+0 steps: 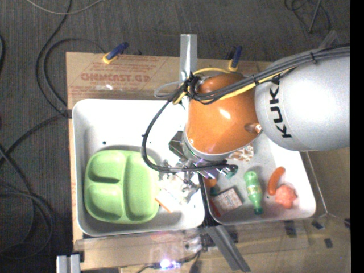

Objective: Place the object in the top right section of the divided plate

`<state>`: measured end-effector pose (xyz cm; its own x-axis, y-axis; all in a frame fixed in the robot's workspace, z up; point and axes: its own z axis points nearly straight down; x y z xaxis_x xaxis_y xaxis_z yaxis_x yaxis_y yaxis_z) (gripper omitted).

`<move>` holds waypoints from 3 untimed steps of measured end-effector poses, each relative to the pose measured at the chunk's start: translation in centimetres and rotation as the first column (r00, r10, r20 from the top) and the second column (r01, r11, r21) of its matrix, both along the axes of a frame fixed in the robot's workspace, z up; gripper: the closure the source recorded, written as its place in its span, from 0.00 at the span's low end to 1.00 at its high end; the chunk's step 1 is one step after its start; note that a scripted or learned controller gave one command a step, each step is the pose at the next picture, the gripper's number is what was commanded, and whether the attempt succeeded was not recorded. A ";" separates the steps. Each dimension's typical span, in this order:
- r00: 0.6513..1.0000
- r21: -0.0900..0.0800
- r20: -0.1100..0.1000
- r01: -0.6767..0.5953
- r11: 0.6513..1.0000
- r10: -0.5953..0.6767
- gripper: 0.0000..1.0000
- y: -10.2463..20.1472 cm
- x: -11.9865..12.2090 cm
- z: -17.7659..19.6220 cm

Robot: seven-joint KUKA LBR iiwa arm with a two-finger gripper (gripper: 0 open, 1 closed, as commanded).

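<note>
**Arm over the bin divide, plate sections bare**

Camera view: nearest the lens is the arm, grey w/ an orange band above the wrist, reaching in from the right and covering the middle of the bench. Below the orange part, the jaws hang over the inner edge of the left bin, just beside the wall shared w/ the right bin. Can't tell if the jaws are spread or pressed together; wrist and cables hide them. A small whitish item w/ an orange tip lies on the left bin floor just beside the green divided plate, under the jaws; possibly the task's object, but too small to be sure. All plate sections look bare.

Right bin holds a green bottle, an orange sausage-shaped piece, a pink lump and a small printed packet.

Judged step: early, pick or carry phase, nothing placed yet. Next move calls for a sure grip, then travel left over the plate to its top right section, and a low release.

Surface & room: white bins sit on a brown cardboard sheet held by clamps; dark carpet w/ loose cables around.
</note>
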<state>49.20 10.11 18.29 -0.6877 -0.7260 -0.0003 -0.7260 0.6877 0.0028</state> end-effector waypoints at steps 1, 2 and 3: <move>0.999 -0.001 0.002 -0.046 0.999 0.046 1.00 -4.5 -0.4 0.0; 0.977 -0.001 0.002 -0.212 0.977 0.212 1.00 -6.4 -0.6 0.1; 0.948 0.002 0.002 -0.317 0.948 0.317 1.00 -0.2 0.1 1.0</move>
